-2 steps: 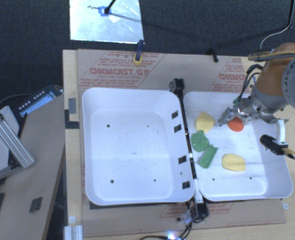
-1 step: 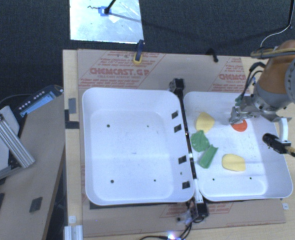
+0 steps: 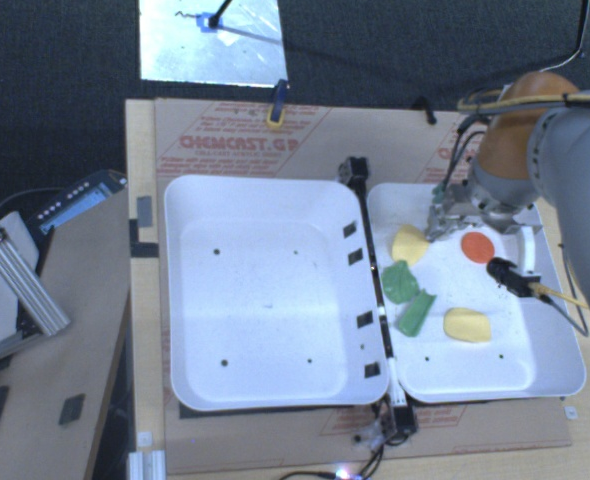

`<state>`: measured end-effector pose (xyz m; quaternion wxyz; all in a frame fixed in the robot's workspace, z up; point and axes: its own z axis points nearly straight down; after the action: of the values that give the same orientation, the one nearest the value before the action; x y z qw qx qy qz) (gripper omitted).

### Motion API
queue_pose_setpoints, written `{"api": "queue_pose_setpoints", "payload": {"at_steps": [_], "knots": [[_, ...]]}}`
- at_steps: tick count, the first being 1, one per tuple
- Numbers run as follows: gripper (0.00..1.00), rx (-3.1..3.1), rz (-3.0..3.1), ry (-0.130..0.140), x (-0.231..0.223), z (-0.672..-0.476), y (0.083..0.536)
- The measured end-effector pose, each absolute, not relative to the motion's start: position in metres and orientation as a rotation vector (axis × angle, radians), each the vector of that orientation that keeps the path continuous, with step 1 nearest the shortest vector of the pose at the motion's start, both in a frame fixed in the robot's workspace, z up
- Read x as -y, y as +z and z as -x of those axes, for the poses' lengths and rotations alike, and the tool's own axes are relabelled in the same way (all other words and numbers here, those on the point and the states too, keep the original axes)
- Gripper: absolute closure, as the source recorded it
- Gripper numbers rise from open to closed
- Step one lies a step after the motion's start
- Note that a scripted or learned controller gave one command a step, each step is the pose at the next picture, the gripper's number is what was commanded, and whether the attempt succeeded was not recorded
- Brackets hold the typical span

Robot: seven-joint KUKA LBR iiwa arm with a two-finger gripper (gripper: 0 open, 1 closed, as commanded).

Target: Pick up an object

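Observation:
The right bin (image 3: 545, 368) holds several small things. A pale yellow lump (image 3: 408, 244) lies near its left wall. An orange disc (image 3: 477, 246) sits to the right of it. A green leafy piece (image 3: 399, 282) and a green stick (image 3: 416, 314) lie just below the lump, and a yellow block (image 3: 467, 325) rests lower right of them. My gripper (image 3: 437, 226) hangs low over the bin's upper part, right beside the yellow lump's upper right edge and left of the orange disc. Nothing is visibly held.
The left bin (image 3: 190, 268) stands beside the right one, with a black-clipped divider (image 3: 370, 268) where their rims meet. The grey arm (image 3: 565, 158) reaches in from the right over the right bin's upper right corner. A shiny metal sheet (image 3: 213, 26) lies behind the bench.

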<state>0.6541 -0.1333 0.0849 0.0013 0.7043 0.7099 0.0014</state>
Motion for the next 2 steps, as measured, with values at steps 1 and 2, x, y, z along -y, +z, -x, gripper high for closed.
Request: {"api": "queue_pose_setpoints", "payload": {"at_steps": [1, 2], "knots": [[1.00, -2.214, -2.203, 0.017, 0.151, -0.665, 0.279], [1.00, -2.229, -2.226, -0.008, 0.130, -0.630, 0.151]]}}
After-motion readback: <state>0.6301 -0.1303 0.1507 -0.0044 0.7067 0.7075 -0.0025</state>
